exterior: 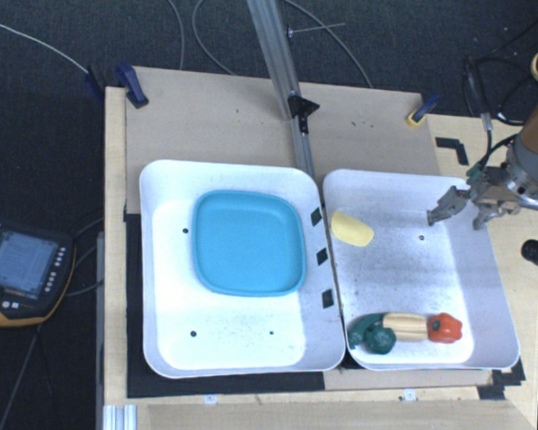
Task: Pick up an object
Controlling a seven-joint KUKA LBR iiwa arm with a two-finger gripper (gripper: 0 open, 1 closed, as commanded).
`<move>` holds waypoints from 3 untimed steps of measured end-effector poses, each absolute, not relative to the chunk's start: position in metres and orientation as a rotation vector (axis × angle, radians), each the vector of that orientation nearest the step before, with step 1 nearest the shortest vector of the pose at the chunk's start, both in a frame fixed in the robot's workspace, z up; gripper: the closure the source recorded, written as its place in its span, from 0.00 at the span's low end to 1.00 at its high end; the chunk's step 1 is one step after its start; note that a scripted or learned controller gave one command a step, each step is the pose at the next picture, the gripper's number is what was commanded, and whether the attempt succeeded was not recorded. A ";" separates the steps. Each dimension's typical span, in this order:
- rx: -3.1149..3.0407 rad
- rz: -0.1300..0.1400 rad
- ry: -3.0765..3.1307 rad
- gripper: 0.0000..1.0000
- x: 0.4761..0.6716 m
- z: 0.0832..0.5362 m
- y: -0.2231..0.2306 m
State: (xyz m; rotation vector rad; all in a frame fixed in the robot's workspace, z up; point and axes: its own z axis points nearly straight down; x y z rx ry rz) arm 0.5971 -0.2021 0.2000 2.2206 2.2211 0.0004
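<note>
Near edge, right bin (506, 330): 3 toy foods, probably light, stiff, slick; best gripped across the middle. Claw (461, 209) spread, holding nothing.

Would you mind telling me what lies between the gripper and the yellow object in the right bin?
Bare white bin floor, seen in the camera view, separates the gripper from the yellow object.

dark carpet floor (50, 108), perhaps wooden bench (211, 117)
</note>
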 end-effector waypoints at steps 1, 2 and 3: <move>2.223 -0.002 2.224 0.00 0.593 0.157 -0.199; 2.224 -0.004 2.225 0.00 0.595 0.097 -0.193; 2.221 0.000 2.222 0.00 0.595 0.096 -0.193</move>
